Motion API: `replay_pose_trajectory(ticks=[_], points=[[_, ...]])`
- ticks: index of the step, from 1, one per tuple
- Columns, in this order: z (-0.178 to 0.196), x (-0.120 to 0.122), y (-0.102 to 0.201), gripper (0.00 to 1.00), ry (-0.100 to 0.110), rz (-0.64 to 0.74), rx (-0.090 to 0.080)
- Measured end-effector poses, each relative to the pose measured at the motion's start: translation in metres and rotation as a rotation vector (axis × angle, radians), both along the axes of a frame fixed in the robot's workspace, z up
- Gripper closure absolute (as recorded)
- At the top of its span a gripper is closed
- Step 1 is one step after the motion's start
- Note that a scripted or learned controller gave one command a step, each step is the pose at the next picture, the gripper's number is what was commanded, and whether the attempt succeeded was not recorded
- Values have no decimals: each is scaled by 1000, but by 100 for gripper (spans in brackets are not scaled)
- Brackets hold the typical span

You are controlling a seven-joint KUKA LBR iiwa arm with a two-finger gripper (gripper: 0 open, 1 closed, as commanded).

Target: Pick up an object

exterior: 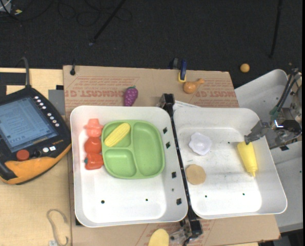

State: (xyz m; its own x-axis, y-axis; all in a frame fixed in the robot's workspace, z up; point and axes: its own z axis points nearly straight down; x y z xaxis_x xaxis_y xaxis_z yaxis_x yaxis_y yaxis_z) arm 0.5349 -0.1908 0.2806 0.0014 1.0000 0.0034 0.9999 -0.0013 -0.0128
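Gripper [256, 134] first: it hangs over the far right edge of the right bin [229, 201], and from this angle I can't tell whether it's open or closed. Only one dark prong is clear, and I see nothing gripped.

Everything else is to its left, so starting from the far side:

- teach pendant [24, 132], way off on the bench, well clear of both bins
- left bin [121, 206], well away from the gripper, holding a red toy [93, 146] that touches a green divided plate [134, 150], with a corn cob [116, 134] in the plate's upper-left compartment
- purple grapes [130, 95] and an orange gourd-looking thing [192, 85] on the cardboard behind the bins
- a yellow lemon-ish piece [159, 237] past the near edge
- in the right bin, a small white cup-like piece [199, 143] and a flat tan disc [196, 175], both a fair way left of the gripper

Then the obvious target — the yellow squeeze bottle [248, 159], lying flat just below and slightly left of the gripper tip. Its long axis runs away from the tip toward the near edge, with the fat end nearest and the narrow end pointing away.

My guess is that a short drop does it, with the gripper closing across the body and not along it. The bin wall is close — it could get in the way.
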Motion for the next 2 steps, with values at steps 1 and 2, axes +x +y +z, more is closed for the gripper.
replay_pose_trajectory(ticks=[1,2], points=[[6,2,0,0,-11,2,-2],[-57,-1,6,0,-6,4,-1]])
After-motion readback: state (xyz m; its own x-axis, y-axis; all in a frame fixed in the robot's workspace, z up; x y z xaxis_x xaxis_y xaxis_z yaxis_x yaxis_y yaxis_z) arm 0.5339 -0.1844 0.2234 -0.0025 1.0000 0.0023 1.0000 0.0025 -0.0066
